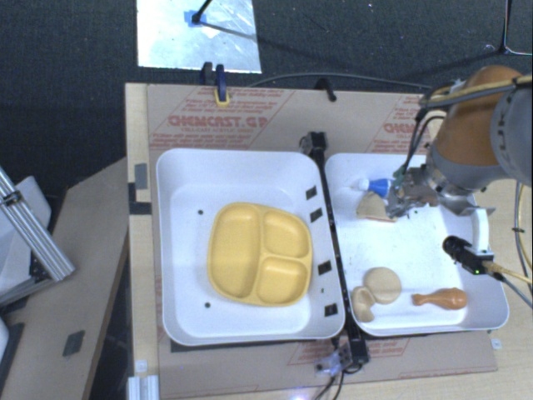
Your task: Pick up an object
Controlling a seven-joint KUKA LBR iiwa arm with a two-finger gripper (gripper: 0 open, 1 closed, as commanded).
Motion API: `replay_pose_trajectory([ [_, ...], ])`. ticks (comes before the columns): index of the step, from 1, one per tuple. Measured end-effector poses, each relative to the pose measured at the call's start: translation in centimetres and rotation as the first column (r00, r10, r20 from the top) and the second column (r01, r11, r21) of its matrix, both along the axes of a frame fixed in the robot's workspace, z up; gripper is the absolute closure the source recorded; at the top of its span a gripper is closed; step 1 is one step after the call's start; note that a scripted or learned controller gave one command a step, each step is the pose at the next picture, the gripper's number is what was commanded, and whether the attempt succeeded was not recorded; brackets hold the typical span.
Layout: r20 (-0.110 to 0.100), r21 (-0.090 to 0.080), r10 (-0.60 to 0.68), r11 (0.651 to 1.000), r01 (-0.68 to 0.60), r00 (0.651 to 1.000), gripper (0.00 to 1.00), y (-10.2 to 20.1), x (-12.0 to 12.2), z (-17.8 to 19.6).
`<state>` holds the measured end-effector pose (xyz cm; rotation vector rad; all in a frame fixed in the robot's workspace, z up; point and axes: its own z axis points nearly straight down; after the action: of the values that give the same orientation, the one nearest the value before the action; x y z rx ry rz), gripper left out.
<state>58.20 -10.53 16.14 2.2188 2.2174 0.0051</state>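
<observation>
Even, fairly bright overhead light; white bins [250, 173] read clean, slightly blown out at the rims. Strong glare on the shiny metal sheet [198, 22] far left. Dark floor [67, 57] underexposed, little detail. Soft short shadows under items in right bin. Overall slightly soft, low-res; arm [483, 123] mildly blurred.

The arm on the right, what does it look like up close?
The arm is a thick, rounded grey tube with a broad orange band above the wrist. Thin dark cables loop along it. At its tip sits a small metallic claw, dark and grey, too small to make out in detail.
</observation>
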Motion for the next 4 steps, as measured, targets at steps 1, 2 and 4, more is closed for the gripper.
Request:
replay_pose_trajectory([
  [1, 0.002, 0.0, 0.004, 1.0, -0.004, 1.0, 1.0, 0.0, -0.7, 5.9],
  [2, -0.002, 0.001, 0.004, 1.0, -0.004, 1.0, 1.0, -0.1, -0.6, 7.1],
  [4, -0.003, 0.003, 0.012, 1.0, -0.012, 1.0, 1.0, 10.9, -0.7, 7.1],
])
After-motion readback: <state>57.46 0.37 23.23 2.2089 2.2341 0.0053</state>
